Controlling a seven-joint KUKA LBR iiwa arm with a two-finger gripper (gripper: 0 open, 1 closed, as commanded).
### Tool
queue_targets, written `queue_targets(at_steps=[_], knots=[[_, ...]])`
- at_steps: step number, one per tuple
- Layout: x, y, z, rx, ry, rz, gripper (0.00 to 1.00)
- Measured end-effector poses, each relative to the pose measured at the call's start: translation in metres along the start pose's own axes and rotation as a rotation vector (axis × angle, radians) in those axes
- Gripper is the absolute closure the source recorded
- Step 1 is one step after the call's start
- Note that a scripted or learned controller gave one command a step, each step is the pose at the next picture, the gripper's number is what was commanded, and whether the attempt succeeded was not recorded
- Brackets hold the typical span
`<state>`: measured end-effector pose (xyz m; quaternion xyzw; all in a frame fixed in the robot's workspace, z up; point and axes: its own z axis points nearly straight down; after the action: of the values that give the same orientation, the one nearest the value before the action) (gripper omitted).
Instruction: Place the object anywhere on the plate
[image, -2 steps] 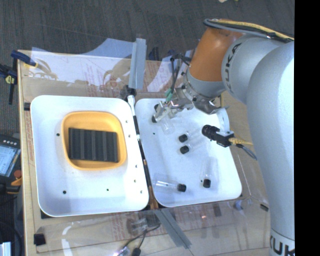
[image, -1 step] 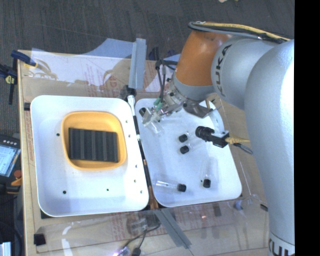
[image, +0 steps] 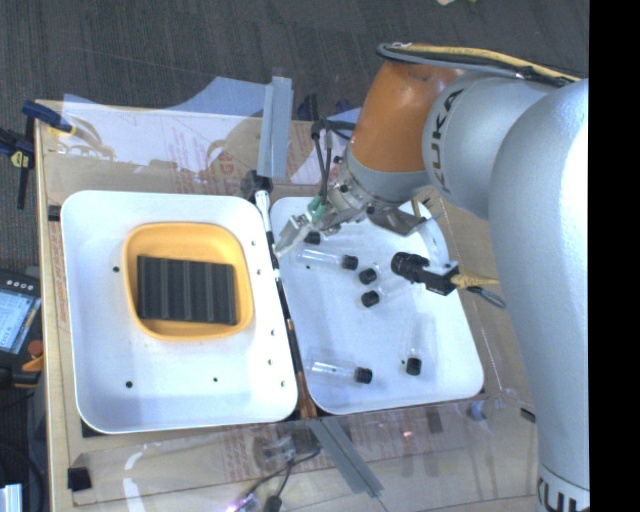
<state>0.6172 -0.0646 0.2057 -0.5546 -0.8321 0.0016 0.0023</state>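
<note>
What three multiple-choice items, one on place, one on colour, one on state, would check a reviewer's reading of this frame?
1. Where does the yellow rounded plate with the dark ribbed insert lie?
A. in the left white bin
B. in the right white bin
C. on the bare bench

2. What colour are the caps of the small clear vials?
A. red
B. black
C. white

3. Where is the arm's hand?
A. over the plate
B. outside both bins
C. over the right white bin's upper left corner

Answers: 1 A, the plate sits inside the left white bin. 2 B, each vial ends in a black cap. 3 C, the hand hangs by the right bin's upper left corner, near the divider.
</note>
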Motion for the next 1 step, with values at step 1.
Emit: queue_targets(at_steps=[1], knots=[[0.0216, 0.0065, -0.0106, -0.003, -0.002, 0.081, 0.0]])
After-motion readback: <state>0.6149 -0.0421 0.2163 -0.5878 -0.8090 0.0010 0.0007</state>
